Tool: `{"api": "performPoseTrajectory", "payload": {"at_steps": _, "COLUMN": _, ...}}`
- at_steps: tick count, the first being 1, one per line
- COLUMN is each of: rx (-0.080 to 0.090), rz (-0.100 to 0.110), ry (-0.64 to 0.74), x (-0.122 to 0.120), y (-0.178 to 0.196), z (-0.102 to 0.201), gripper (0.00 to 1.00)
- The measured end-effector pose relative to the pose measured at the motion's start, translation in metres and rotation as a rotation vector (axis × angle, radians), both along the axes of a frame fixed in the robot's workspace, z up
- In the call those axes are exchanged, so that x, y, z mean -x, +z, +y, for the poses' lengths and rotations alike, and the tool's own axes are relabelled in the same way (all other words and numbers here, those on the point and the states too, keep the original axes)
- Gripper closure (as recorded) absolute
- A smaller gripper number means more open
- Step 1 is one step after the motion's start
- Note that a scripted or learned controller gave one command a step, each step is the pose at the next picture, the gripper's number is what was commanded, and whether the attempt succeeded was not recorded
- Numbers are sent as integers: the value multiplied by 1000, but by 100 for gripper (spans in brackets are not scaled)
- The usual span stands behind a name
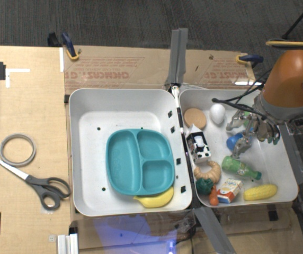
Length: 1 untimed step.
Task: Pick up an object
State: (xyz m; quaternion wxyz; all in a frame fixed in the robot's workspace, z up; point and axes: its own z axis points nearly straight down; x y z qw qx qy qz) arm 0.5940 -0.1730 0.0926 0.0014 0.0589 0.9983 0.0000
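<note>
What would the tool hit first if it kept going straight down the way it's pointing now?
Most likely the blue object in the right bin: the tool points down right beside it. The green bottle lies just past. Depth is hard to judge from this one slanted view.

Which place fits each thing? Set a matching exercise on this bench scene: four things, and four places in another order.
Things:
1 teal tray
2 scissors
3 white egg
4 green bottle

Places:
A right bin, far end
B left bin
C bench, left of the bins
D right bin, below the claw

Pairs: 1-B, 2-C, 3-A, 4-D
</note>
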Motion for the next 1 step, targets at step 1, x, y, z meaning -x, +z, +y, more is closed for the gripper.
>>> {"api": "performPoseTrajectory", "payload": {"at_steps": 1, "rx": 0, "rz": -2, "ry": -45, "x": -10, "y": 0, "z": 22, "gripper": 0}}
